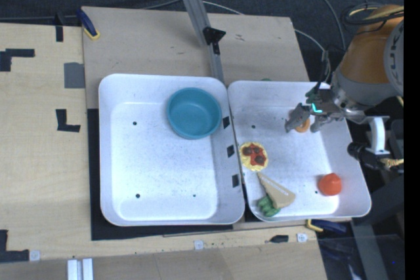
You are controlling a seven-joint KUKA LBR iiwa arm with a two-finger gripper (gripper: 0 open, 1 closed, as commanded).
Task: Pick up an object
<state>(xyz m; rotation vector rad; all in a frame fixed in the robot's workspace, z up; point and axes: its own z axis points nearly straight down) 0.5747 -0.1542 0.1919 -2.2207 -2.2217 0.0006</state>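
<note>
Sitting between the dark fingers of the gripper [303, 121], a small orange object [302, 126] is pinched near the right bin's [289, 96] far edge. Toward that bin's near edge lie a round pizza toy [254, 155], a tan wedge [275, 192] and a red ball [330, 184]; a blue bowl [193, 113] sits in the left bin [125, 160].

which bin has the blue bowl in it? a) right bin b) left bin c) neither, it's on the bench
b: the blue bowl sits inside the left bin, near its upper right corner, while the right bin holds the small food-like items.
</note>
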